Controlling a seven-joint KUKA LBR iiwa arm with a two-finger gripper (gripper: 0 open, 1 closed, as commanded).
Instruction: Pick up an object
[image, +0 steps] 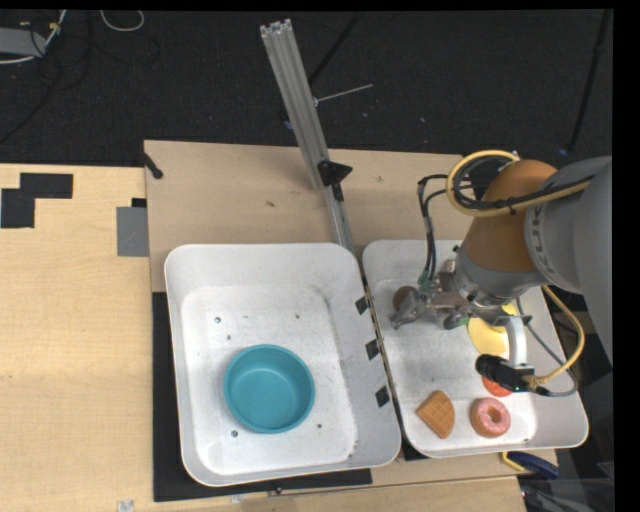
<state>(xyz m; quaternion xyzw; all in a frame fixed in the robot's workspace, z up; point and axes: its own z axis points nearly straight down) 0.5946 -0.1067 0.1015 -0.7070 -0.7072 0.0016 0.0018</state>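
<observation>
A: Nearest in right bin (560, 425): pink donut (490, 417), tan wedge (436, 413). Farther: yellow piece (487, 331) under the wrist.
B: Gripper (405, 308) low by a brown lump (404, 296); finger state unreadable. It should center on the lump before closing.

Your arm (560, 225) reaches in from the right, its orange band (505, 225) bent down over the right bin (400, 400). The gripper (405, 310) hangs low near that bin's left wall.
</observation>
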